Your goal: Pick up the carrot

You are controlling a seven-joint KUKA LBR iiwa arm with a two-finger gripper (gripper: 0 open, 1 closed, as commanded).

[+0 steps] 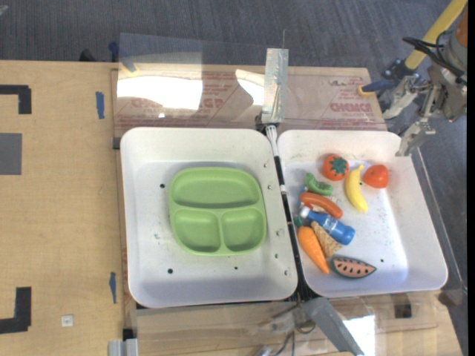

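Two white bins are sitting side by side on the bench. The left bin (141, 221) is holding a green divided plate (217, 210); the right bin (415, 258) is holding a huddle of toy food. The arm (445, 21) is hanging over the far right corner, outside the right bin, with its gripper (415, 128) pointing down near the rim; whether the jaws are apart or together, I cannot tell from here.

Among the toys, a yellow banana (355, 189) is lying between a tomato (335, 167) and a red-orange piece (376, 176). A blue bottle (330, 227) is lying slantwise in the middle, a watermelon slice (352, 267) near the front edge.

The carrot (312, 249) is lying at the front left of that huddle, touching a brownish piece (324, 237) beside it, tip pointing toward the watermelon slice.

To my eye, a good grasp is going to mean crossing the bin and closing across the carrot's thick end, away from its neighbours.
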